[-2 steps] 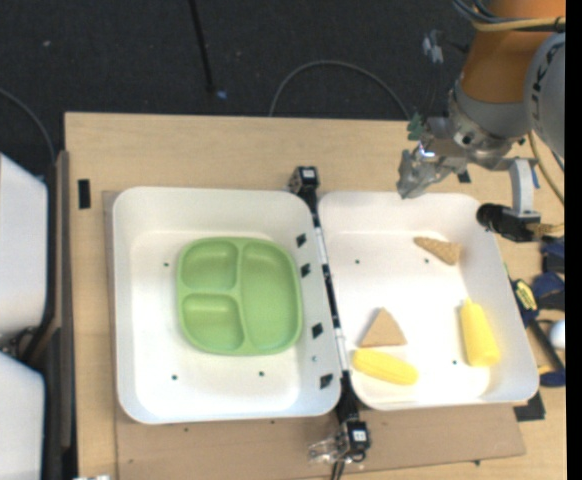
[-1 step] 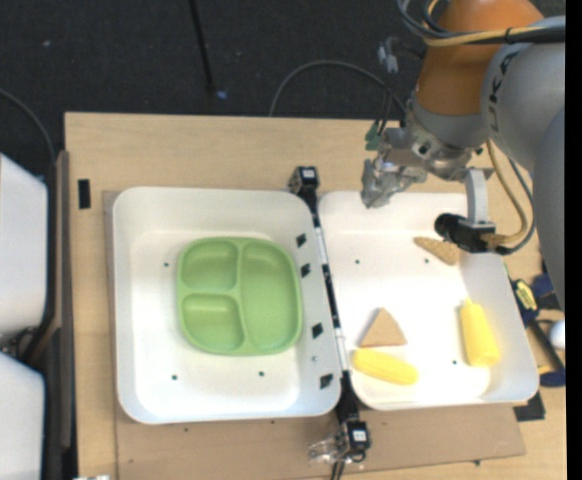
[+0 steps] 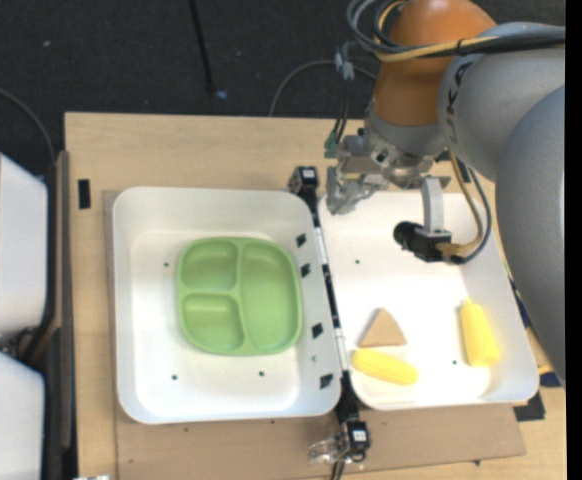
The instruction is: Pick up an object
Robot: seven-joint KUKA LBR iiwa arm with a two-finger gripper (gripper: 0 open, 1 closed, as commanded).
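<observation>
The right bin [image 3: 441, 393] holds three small objects near its front edge. A tan wedge [image 3: 382, 330] lies just above a yellow corn-like piece [image 3: 384, 368], and a second yellow piece [image 3: 479, 333] lies to their right. My gripper [image 3: 345, 194] hangs at the back left corner of the right bin, close to the divider between the bins. It is well away from all three objects, and nothing shows in it. A green divided plate [image 3: 239, 296] rests in the middle of the left bin [image 3: 141, 368].
The arm's orange band [image 3: 431, 38] and grey body cover the back right of the bench. A black connector on a cable [image 3: 421, 240] hangs over the middle of the right bin. The raised divider [image 3: 321, 288] runs between the bins.
</observation>
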